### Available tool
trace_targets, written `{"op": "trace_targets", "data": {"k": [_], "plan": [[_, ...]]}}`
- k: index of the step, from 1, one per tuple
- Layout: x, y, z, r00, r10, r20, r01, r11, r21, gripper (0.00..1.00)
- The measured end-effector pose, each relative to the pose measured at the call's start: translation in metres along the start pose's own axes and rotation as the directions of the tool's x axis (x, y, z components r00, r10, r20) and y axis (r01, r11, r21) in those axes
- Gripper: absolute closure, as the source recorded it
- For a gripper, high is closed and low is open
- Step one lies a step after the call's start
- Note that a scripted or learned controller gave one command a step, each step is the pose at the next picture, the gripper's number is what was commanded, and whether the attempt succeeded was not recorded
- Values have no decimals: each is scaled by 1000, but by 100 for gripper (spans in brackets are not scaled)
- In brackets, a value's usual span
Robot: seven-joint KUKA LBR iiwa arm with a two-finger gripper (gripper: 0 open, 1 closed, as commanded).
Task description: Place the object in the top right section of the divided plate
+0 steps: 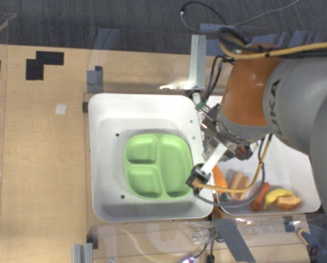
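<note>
Lying in the right bin point(289, 174) just under the gripper point(233, 149), the carrot point(219, 177) looks the likeliest object, touching a tan roll point(240, 182); whether the gripper has closed on anything I cannot tell, since the wrist hides it. A loose pick might snag the roll or drop at the wall between bins; the green plate point(155, 166) sits unobstructed in the left bin point(105, 147), with open room all around it.

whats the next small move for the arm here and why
Probably lower toward the orange carrot-shaped toy in the right white bin: the gripper hangs close by it, and the green divided plate holds nothing yet.
</note>
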State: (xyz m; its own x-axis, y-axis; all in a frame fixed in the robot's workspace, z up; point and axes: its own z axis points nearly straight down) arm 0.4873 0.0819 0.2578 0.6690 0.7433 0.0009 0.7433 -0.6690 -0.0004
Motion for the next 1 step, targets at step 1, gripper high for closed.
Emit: {"op": "trace_targets", "data": {"k": [1], "plan": [[58, -54, 84, 974, -228, 1, 228, 974, 1, 100]]}}
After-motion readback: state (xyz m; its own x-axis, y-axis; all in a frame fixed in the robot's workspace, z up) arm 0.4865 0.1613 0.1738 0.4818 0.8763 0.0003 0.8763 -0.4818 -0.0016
